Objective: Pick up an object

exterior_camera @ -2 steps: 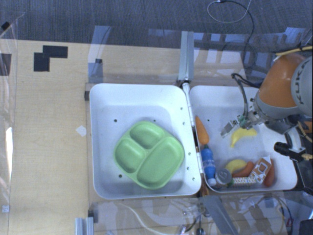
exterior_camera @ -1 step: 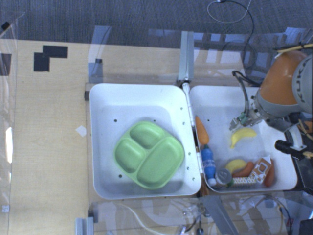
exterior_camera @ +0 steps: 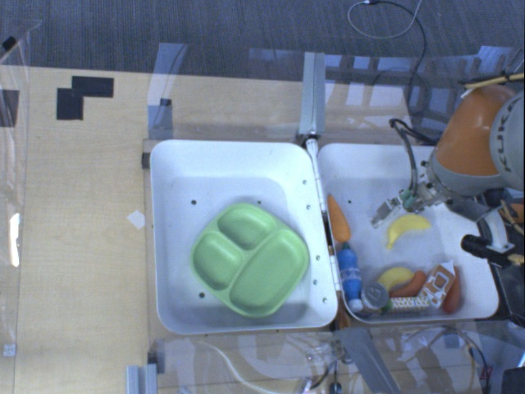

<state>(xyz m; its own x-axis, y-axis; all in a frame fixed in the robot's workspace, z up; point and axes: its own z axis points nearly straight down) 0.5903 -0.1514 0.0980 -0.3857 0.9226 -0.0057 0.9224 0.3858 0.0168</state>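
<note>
Gripper (exterior_camera: 392,208) open, holding nothing; banana (exterior_camera: 407,228) lies just below-right of it. Grasp and lift remain.

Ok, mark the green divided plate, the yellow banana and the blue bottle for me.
Green divided plate (exterior_camera: 250,258), camera view, its centre ridge.
Yellow banana (exterior_camera: 406,228), camera view, mid-curve.
Blue bottle (exterior_camera: 349,271), camera view, its body.

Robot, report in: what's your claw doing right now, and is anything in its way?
Gripper low in right bin, holding nothing seen. Banana just beside it, ungrasped. Carrot and bottle off by the divider, not in the way.
</note>
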